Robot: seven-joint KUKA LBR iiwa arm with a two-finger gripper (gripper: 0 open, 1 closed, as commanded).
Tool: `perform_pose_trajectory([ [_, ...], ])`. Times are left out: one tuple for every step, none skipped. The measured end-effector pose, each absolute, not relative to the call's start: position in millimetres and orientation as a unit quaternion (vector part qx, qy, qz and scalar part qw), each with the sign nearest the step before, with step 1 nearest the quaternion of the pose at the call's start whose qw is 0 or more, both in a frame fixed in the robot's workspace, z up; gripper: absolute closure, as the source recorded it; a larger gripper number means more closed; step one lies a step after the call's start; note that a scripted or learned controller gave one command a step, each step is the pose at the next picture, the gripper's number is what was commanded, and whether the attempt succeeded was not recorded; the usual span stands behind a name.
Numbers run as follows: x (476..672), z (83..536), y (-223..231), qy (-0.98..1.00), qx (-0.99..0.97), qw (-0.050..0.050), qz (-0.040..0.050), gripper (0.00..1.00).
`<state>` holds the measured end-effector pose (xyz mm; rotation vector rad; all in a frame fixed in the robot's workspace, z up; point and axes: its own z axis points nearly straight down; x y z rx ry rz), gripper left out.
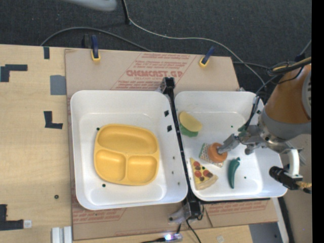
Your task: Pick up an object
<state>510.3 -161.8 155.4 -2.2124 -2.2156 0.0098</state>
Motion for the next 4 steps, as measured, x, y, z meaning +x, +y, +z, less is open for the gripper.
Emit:
perform_pose_trajectory([
  [504.8,96.2,-159.0,-0.707,-0.707,0.006,0.0011,0.0],
  [510.6,109.4,-153.5,-0.71,-0.704,0.006,-0.0048,1.0],
  [512.7,168.9,-154.2,-0.708,-0.706,0.0,0.0005,1.0],
  [521.0,215.0,-147.0,-0.708,-0.706,0.001,0.0007,1.0],
])
